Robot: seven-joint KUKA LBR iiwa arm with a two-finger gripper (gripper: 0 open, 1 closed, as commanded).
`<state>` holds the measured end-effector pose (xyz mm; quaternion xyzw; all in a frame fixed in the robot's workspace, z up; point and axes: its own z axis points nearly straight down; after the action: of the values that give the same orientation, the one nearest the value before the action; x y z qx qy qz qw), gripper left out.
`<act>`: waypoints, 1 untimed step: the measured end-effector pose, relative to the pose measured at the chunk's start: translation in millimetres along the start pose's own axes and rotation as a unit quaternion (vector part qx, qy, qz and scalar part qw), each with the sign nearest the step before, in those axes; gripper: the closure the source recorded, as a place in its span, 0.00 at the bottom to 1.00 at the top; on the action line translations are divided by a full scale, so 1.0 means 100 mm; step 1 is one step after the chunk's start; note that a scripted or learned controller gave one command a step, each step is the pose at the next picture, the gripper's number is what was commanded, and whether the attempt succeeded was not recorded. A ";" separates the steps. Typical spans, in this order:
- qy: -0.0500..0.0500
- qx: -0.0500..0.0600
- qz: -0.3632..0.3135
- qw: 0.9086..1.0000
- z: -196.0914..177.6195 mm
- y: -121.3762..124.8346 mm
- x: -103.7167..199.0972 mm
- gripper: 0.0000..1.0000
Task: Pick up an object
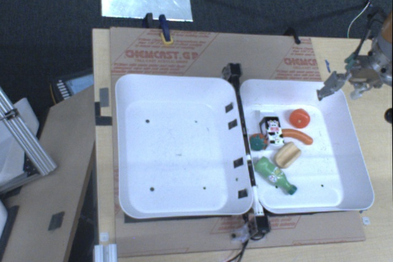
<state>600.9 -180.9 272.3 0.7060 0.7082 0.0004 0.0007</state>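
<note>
A: What does the camera view give us on the bench?

B: 2 shallow white bins side by side. The left bin (pixel 178 144) has a bare floor with a few small dark dots. The right bin (pixel 344 156) holds all the objects, bunched toward its inner wall, beside the divider between the bins.

A: List them.

B: A red tomato-like ball (pixel 299 118) sits farthest back. Just in front of it lies an orange carrot-like stick (pixel 298 136), slanting across the floor. To their left is a small black-and-white toy (pixel 272 129), and just beside that, nearer the divider, a little teal and orange piece (pixel 257 142). A tan bread roll (pixel 287 156) lies under the carrot's end, touching or nearly touching it. Nearest the front is a green bottle (pixel 276 175), lying on its side at a slant.

A: And the arm?

B: It reaches in from the right. The gripper (pixel 341 84) hangs over the back right corner of the right bin, above the rim, well apart from the cluster. 2 grey fingers show, one (pixel 329 86) pointing down-left toward the bin, the other further right; they look spread, with nothing between them.

A: Anything lifted?

B: No. Every object rests on the bin floor.
</note>
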 end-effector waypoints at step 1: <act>0.001 0.007 0.003 1.000 1.14 -0.62 -0.27 0.00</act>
<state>539.4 -208.1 158.5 0.7084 0.7058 -0.0032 -0.0050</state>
